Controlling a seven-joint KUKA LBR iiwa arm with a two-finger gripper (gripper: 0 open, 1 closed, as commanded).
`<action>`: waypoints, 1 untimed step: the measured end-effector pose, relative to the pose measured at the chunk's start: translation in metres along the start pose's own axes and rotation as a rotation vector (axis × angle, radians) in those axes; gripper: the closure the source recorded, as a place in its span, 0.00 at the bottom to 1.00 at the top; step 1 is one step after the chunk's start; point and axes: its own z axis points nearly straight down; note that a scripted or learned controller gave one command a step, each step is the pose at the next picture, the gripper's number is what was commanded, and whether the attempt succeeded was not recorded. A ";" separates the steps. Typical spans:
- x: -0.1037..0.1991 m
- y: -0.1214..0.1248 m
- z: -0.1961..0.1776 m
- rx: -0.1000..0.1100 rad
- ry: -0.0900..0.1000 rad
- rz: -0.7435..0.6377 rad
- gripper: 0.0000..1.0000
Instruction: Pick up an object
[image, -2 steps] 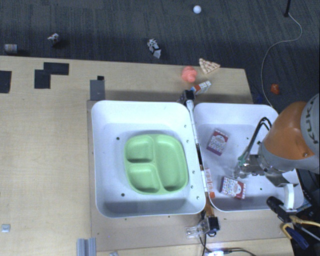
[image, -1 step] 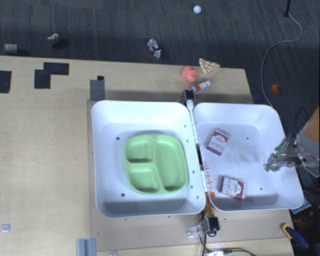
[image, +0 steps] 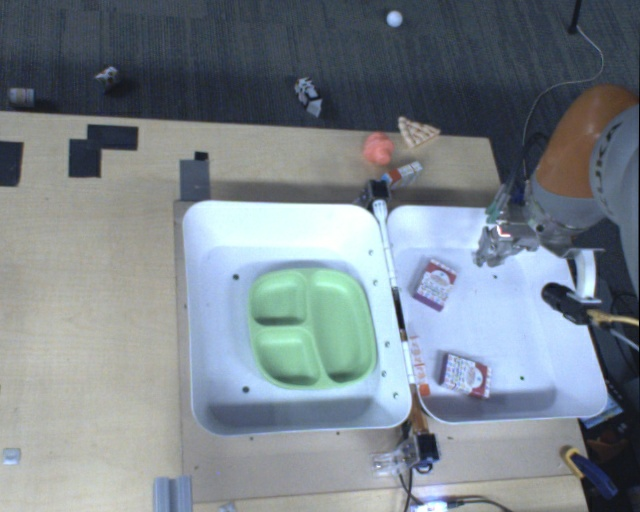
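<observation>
Two small red-and-white boxes lie in the right bin (image: 520, 340): one box (image: 435, 284) near its upper left, the other box (image: 465, 375) near its front. A green divided plate (image: 312, 327) sits in the left bin (image: 220, 300). My gripper (image: 492, 248) hangs over the upper right part of the right bin, to the right of the upper box and apart from it. Nothing shows between its fingers, and I cannot make out how they stand.
On the bench behind the bins lie a pink ball (image: 378, 149), a pizza-slice toy (image: 418, 131) and a small bottle-like item (image: 400, 177). Small bits lie on the dark floor beyond. Cables run along the right side by the arm.
</observation>
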 end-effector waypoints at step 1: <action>0.130 0.025 -0.044 -0.001 0.002 -0.002 1.00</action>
